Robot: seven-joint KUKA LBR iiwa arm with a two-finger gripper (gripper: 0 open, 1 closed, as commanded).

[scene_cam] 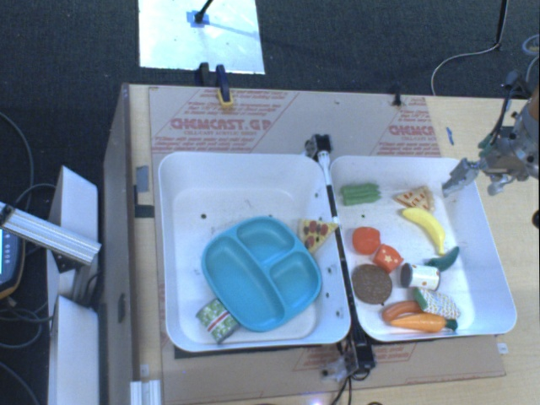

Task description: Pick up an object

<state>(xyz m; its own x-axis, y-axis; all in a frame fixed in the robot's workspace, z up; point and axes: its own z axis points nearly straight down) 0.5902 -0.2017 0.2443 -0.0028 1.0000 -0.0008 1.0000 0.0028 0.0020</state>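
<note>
The right bin (494, 256) holds several toy foods: a green piece (360, 193), a pizza slice (414, 198), a yellow banana (424, 226), a red tomato (365, 240), a red piece (386, 257), a brown patty (371, 283), a carrot (417, 321) and a sausage (398, 310). My gripper (475, 179) hangs at the far right, over the right bin's upper right corner, above and to the right of the banana. Its fingers look spread apart with nothing between them.
The left bin (186, 192) holds a blue divided plate (261, 271), a pizza slice (314, 232) at its right wall and a green-and-red packet (214, 319) near the front. A white-and-black cylinder (419, 276) and a teal piece (446, 257) lie in the right bin.
</note>
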